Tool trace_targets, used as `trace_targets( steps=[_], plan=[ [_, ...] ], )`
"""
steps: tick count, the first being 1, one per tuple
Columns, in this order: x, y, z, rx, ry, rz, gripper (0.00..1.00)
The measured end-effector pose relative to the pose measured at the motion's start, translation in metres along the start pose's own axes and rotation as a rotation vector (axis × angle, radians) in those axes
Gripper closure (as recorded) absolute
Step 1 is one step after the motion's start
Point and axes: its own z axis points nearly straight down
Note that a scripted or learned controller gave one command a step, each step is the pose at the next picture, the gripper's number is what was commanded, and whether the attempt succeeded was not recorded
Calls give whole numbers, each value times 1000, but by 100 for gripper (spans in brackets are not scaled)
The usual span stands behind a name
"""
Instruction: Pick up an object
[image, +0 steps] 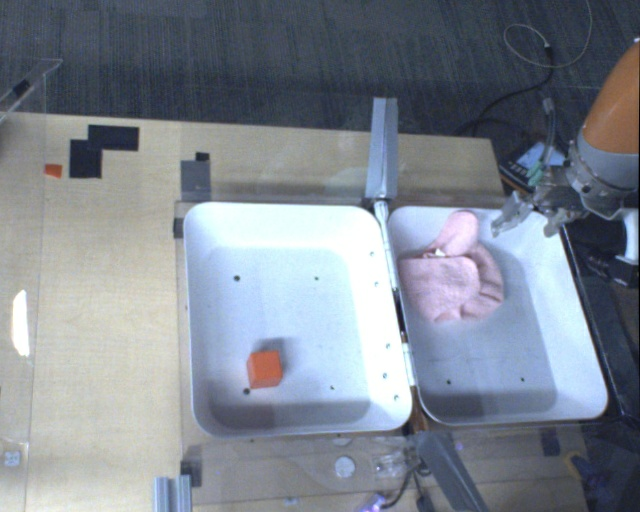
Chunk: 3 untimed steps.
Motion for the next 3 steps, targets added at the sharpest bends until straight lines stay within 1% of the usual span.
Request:
trace_targets(
  steps=[1,2,3],
  plan=[
    [-27,-7,-10,-2,-2,174,0],
    [-17,3,112,2,0,134,0],
    [2,-12,124,-7,-2,-115,0]
  ],
)
